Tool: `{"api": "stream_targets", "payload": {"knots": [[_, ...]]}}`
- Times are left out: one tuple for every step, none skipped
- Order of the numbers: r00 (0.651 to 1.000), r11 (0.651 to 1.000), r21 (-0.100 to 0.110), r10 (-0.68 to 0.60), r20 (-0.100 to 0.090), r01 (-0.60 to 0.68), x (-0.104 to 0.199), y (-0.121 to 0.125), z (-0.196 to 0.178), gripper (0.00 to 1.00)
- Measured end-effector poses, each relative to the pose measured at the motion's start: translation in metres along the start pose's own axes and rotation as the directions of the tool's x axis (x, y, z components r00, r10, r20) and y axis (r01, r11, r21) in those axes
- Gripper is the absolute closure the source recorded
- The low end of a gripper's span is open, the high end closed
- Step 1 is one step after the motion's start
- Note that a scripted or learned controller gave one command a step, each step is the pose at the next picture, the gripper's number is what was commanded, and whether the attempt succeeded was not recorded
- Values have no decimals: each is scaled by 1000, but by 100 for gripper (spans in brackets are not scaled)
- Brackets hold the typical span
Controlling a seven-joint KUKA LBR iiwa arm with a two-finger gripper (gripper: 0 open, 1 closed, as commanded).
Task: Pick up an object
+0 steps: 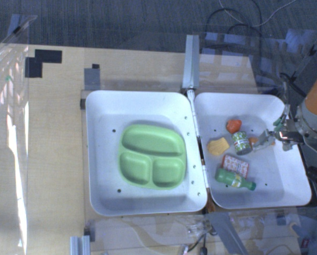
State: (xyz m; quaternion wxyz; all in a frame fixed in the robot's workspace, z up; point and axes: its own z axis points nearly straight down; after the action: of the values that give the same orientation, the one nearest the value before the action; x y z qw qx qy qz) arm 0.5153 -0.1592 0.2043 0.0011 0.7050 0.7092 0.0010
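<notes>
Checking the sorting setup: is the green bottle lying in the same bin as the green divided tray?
No, the green bottle lies in the right white bin, while the green divided tray sits in the left white bin.

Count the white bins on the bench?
2. Left bin holds a green tray; right bin holds the small items. None look hidden.

Can (242, 143): a printed label wraps it, too small to read.
Flat packet (235, 164): red and white print, no words can be made out.
Green bottle (234, 179): a pale label band, its lettering is blurred.
Bench (52, 142): black square marks, no writing.
Readable text: none.
</notes>
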Motion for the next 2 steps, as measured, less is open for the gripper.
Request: {"api": "stream_targets", "payload": {"knots": [[997, 997, -3, 79, 1, -79, -8, 56, 114, 0], [997, 997, -10, 78, 0, -78, -8, 58, 102, 100]]}}
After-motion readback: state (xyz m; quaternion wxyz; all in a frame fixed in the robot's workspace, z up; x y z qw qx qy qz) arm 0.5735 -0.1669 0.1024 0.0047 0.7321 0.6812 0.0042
